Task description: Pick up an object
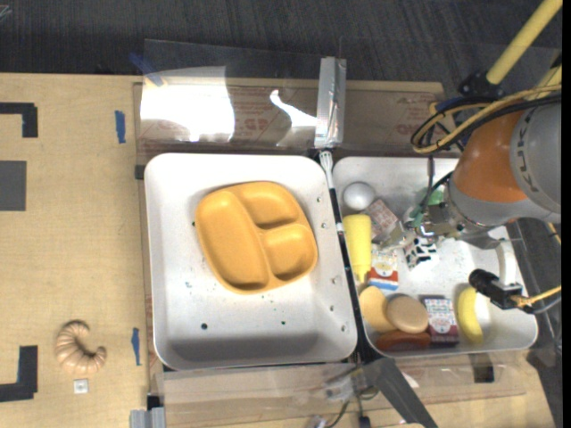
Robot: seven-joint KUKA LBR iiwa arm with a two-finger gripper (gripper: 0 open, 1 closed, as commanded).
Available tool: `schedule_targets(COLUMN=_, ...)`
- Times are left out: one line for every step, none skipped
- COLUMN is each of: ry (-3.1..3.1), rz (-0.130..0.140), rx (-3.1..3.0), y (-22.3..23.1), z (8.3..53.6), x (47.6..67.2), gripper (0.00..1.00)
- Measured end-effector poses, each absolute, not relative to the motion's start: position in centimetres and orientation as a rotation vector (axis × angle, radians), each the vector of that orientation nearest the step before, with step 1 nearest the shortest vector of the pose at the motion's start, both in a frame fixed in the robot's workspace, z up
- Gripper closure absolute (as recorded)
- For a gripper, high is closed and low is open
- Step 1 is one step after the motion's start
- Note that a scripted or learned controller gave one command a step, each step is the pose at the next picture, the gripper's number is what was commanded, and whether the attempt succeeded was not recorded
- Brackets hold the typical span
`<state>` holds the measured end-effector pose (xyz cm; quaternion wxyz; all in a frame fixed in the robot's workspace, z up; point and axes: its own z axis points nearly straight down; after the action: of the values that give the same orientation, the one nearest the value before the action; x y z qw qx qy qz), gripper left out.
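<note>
The orange divided tray (256, 234) lies in the left bin (169, 266): stiff, light, too broad to pinch except at its rim. In the right bin (526, 328), the yellow tube (358, 243) looks light, firm and slippery, best gripped across its middle. The gripper (423, 236) hangs just right of it, over small packets (385, 221); I cannot tell its opening, or that it has hold of anything.

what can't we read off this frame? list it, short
- Gripper, camera view: small and dark among clutter, under the wrist; open or shut cannot be told, nor whether it holds anything.
- Items in the right bin: the small box and packet have print too small to read.
- Arm: cut off by the right edge.
- Yellow tray in the left bin: the bin floor beneath it is hidden.
</note>
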<state>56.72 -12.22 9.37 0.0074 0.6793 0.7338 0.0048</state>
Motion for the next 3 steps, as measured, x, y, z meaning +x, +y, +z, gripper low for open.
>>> schedule_targets(ry=2.291, rz=0.022, rx=2.117, y=-12.2, z=10.7, x=57.0, gripper=1.00)
schedule_targets(ry=2.091, rz=0.009, rx=2.339, y=-6.3, z=20.8, x=58.4, gripper=1.00)
schedule_targets(ry=1.824, rz=-0.004, rx=2.558, y=-10.6, z=16.6, x=61.1, gripper=1.00)
